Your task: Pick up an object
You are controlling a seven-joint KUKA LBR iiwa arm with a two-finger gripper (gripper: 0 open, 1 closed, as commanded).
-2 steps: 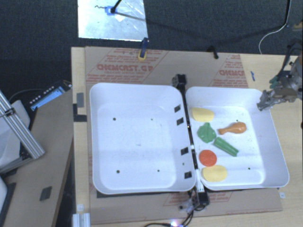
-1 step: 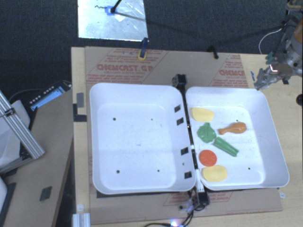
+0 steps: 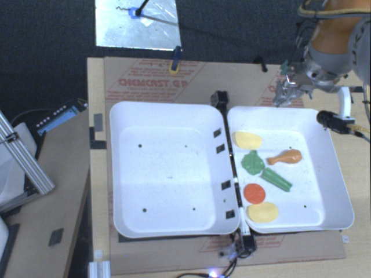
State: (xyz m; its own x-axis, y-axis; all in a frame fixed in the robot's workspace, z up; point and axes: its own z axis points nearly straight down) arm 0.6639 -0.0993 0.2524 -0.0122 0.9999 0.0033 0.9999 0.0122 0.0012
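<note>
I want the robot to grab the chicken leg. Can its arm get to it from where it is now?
Probably yes. The gripper hangs above the far rim of the right bin, and the orange chicken leg lies in the open with nothing on top of it. The green toys sit close beside it, though.

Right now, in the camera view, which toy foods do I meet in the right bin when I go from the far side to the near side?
Yellow piece → orange drumstick → green leafy piece → green pod → red round piece → yellow piece by the near wall.
</note>
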